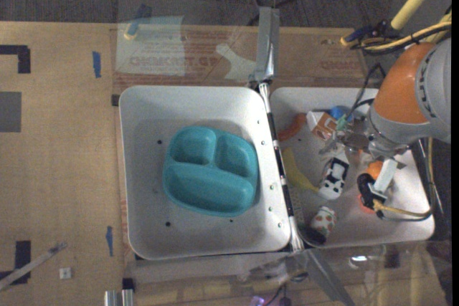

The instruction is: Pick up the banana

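You are watching the gripper (343, 142) hanging over clutter in the right bin (423, 226) — its opening and load cannot be told — while the banana (301, 180) is lying by the bin's left wall, so a descent here is risking closure on the white object (334, 179) instead.

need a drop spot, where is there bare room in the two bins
Left bin: bare floor rings the teal tray, widest along the left wall and near edge. Right bin: crowded with small items and the arm; only a small patch at its near right corner.
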`<state>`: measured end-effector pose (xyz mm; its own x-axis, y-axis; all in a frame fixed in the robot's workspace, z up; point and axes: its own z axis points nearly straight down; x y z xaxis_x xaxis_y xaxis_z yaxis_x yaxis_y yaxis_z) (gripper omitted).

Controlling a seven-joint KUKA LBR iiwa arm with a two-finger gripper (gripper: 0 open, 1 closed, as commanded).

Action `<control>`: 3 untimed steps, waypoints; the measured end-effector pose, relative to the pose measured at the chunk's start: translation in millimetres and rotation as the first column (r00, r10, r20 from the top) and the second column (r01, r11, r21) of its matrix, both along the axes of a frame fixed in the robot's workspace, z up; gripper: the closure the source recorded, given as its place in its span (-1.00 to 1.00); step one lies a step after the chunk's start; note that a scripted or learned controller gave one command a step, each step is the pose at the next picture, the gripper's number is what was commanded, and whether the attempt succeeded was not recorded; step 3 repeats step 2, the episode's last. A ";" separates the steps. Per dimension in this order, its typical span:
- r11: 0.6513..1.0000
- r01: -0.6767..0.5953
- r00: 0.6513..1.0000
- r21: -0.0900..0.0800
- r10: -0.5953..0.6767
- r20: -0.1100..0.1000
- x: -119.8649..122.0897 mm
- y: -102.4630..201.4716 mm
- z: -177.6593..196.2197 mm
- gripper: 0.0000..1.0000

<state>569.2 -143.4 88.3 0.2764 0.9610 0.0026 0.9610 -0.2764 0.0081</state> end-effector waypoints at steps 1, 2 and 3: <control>0.947 0.323 0.947 0.002 -0.323 -0.002 -63.2 30.9 0.3 -1.00; 0.597 0.803 0.597 0.001 -0.803 -0.006 -12.5 42.2 -0.4 -1.00; 0.597 0.803 0.597 0.001 -0.803 -0.006 -12.5 42.2 -0.4 -1.00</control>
